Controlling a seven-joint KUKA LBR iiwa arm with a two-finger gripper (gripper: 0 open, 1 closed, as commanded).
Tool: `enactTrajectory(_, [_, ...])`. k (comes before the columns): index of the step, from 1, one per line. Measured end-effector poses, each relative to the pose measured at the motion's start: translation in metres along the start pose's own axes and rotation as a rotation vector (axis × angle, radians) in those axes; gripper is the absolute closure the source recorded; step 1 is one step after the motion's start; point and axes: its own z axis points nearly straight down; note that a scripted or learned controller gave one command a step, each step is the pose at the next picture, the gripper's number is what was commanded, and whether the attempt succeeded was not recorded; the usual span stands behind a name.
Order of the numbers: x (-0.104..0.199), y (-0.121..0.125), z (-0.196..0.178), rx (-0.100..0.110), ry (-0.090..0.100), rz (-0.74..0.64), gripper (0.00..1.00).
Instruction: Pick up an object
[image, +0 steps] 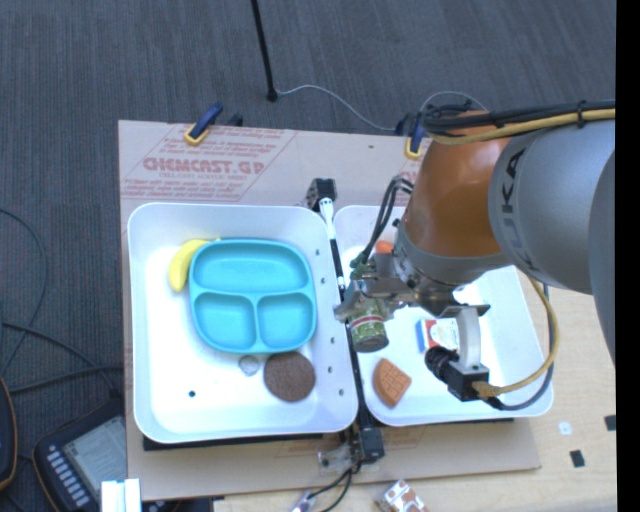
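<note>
From the one camera above the bench, we saw the left bin (150, 300) in the middle left of the frame and the right bin (520, 400) in the middle right, their inner rims touching along a line down the frame's centre. Both sat on a brown board (200, 165) whose top edge carried a blue clamp (203, 122) at upper left and a yellow clamp (413, 148) right of centre. The arm (500, 200) covered the upper part of the right bin, leaving open floor only along that bin's lower edge. The left bin had bare white floor along its lower left.

In the left bin we found a blue divided tray (252, 295) of three compartments, a yellow banana (182, 262) touching the tray's upper left edge, a round brown disc (290, 377) just below the tray, and a small grey piece (248, 366) beside the disc.

In the right bin lay an orange waffle-like piece (391, 382) near the lower left, and a red, white and blue item (438, 333) partly under the arm's black attachment (455, 375).

The gripper (366, 310) hung over the shared rim, and a small green-labelled can (368, 331) sat just at its tip. We could not tell the state of the jaws, nor whether the can was grasped. The can appeared tilted, its long axis running roughly from top to bottom of the frame.
</note>
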Motion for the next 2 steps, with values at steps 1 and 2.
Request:
enactTrajectory(1, [0.0,0.0,-0.009,0.001,0.0,-0.001,1.0])
enactTrajectory(2, [0.061,-0.01,0.022,-0.001,-0.001,0.003,1.0])
